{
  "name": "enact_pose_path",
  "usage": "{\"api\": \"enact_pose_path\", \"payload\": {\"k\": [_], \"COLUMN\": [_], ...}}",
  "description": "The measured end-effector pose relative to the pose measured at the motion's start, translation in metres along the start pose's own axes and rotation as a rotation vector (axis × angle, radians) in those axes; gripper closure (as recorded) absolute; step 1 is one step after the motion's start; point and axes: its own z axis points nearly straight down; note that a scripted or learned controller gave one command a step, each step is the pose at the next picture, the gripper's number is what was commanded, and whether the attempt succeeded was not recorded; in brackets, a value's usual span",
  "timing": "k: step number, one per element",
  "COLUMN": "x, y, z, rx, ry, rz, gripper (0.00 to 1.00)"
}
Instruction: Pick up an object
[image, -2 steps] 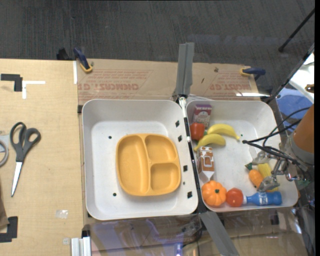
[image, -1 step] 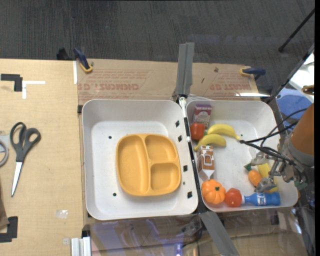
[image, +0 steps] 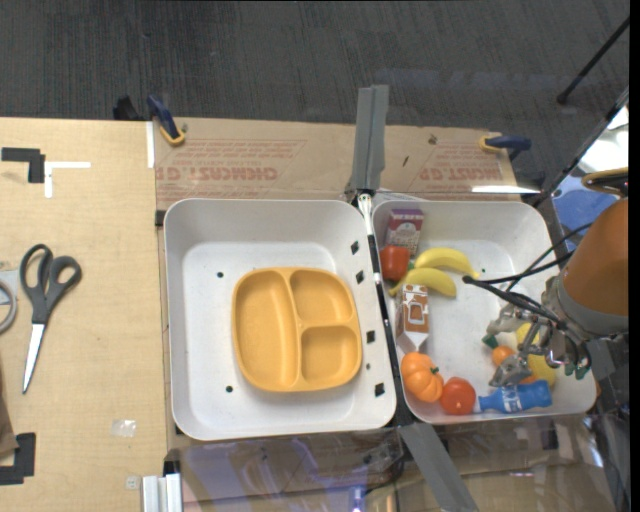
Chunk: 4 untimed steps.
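Though the gripper hangs low in the right bin near a blue bottle, nothing is lifted; jaw state unclear.

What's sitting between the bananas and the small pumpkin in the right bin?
In the camera view, a small brown and white carton lies between the bananas and the pumpkin, along the right bin's left side.

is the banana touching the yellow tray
Apart. The camera view shows the banana in the right bin and the yellow tray in the left bin, bin walls between them.
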Motion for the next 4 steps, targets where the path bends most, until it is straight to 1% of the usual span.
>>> {"api": "enact_pose_path", "payload": {"k": [1, 2, 3, 4], "x": [0.0, 0.021, 0.014, -0.002], "y": [0.001, 0.074, 0.063, 0.122], "z": [-0.008, 0.003, -0.191, -0.183], "rx": [0.0, 0.001, 0.006, 0.006], "ry": [0.005, 0.013, 0.024, 0.026], "rz": [-0.004, 0.263, 0.424, 0.421], "gripper": [1.0, 1.0, 1.0, 1.0]}}
